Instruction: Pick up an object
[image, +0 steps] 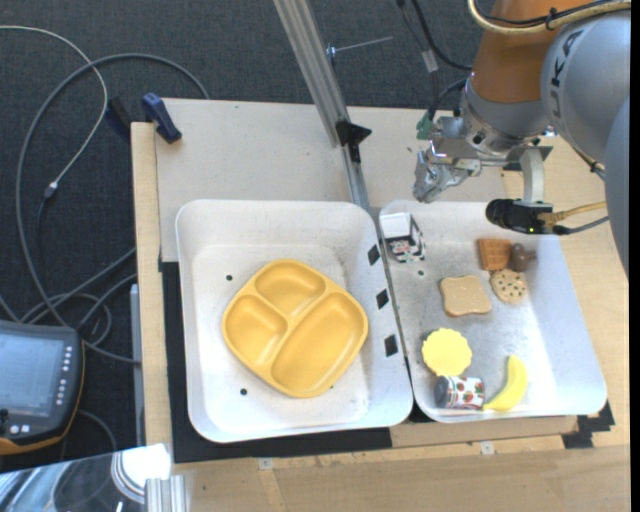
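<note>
**Operator:** Above the far rim of the right bin (580, 330), I see the gripper (437, 183) hanging over bare bench top, just outside the bin. From this slanted view I cannot tell whether the jaws are spread or closed, and I see nothing between them.

**Observer:** And the objects available for picking?

**Operator:** All lie in the right bin. Near its far left corner, a small white box (400, 238) with dark markings. Along the far right, a brown block (492, 252) touching a darker brown piece (522, 257), with a chocolate-chip cookie (509, 288) just below them. At centre, a slice of toast (466, 296). Nearer the front, a yellow scalloped disc (446, 351); below it a small can (459, 391) on its side, just beside a banana (508, 386).

**Observer:** The left bin?

**Operator:** The left bin (200, 240) holds a yellow divided plate (294, 327) with three compartments, resting flat near its middle, well apart from the gripper.
</note>
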